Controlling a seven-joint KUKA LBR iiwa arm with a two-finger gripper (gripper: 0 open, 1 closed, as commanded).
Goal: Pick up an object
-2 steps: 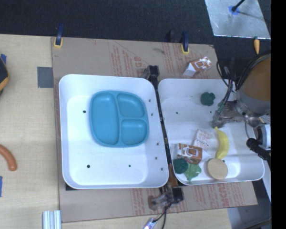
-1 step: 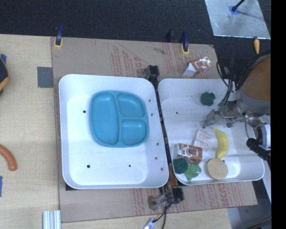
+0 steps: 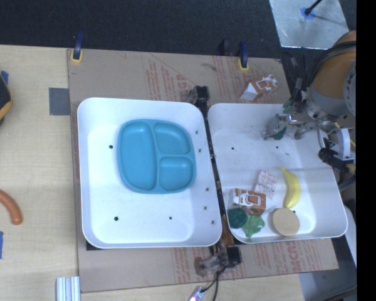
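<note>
Camera view: I see both bins.
Gripper [image 3: 277, 129]: over right bin's [image 3: 326, 231] far side; grip state, I cannot tell.
Banana [image 3: 292, 188]: lying untouched.

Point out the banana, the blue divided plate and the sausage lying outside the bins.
banana [image 3: 292, 189]: camera view, middle of the yellow fruit.
blue divided plate [image 3: 136, 155]: camera view, its large compartment.
sausage [image 3: 7, 205]: camera view, middle of its length.

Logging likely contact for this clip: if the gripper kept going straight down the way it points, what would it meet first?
Probably bare floor of the right white bin. The gripper hangs over its far part, apart from the yellow toy banana. Height is unclear.
</note>
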